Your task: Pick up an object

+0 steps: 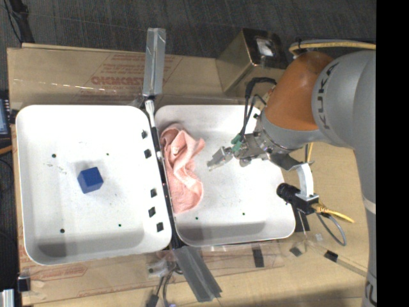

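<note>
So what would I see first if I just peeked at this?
Probably the big grey arm with its orange band, reaching in from the right over the right bin. Next, the crumpled pink cloth lying by that bin's left wall, just left of the gripper. Then the small blue cube, alone in the left bin.

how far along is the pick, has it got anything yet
Early on. Done: the arm has reached in over the right bin, and the hand sits just right of the pink cloth. In hand: nothing visibly held; the cloth lies crumpled on the bin floor. The blue cube sits untouched in the left bin. Left: grasp and lift something.
</note>
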### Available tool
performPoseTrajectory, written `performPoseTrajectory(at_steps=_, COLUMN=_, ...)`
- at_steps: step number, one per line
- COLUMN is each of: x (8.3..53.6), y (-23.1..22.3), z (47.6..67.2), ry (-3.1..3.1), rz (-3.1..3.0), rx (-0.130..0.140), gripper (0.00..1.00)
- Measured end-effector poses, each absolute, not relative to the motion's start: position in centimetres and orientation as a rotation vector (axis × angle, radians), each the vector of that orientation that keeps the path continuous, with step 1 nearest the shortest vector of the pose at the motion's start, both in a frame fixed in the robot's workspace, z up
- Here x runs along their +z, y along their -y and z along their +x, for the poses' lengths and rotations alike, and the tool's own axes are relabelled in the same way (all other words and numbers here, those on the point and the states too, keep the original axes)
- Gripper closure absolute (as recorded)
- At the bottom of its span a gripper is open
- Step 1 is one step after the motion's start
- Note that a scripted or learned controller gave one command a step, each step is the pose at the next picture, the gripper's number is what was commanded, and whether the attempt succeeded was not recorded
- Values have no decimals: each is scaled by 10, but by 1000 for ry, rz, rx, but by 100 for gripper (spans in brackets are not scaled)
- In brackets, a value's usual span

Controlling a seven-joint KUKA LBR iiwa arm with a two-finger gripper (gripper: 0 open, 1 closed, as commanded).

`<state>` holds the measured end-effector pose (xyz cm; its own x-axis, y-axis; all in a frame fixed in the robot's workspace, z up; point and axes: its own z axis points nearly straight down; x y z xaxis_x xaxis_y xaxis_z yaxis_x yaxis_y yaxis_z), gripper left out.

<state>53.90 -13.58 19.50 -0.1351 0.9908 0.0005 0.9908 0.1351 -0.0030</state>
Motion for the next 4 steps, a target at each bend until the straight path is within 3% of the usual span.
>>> performPoseTrajectory(at_steps=1, x=189, y=134, z=538, ry=2494, rz=-1906, rx=1, gripper=0)
performPoseTrajectory(at_steps=2, x=261, y=108, z=540, ry=2691, rz=-1626, rx=0, gripper=0)
performPoseTrajectory(at_steps=3, x=140, y=100, z=552, ry=2627, rz=-1714, rx=4, gripper=0)
performPoseTrajectory(at_steps=4, x=91, y=108, z=549, ry=2641, rz=-1694, rx=2, gripper=0)
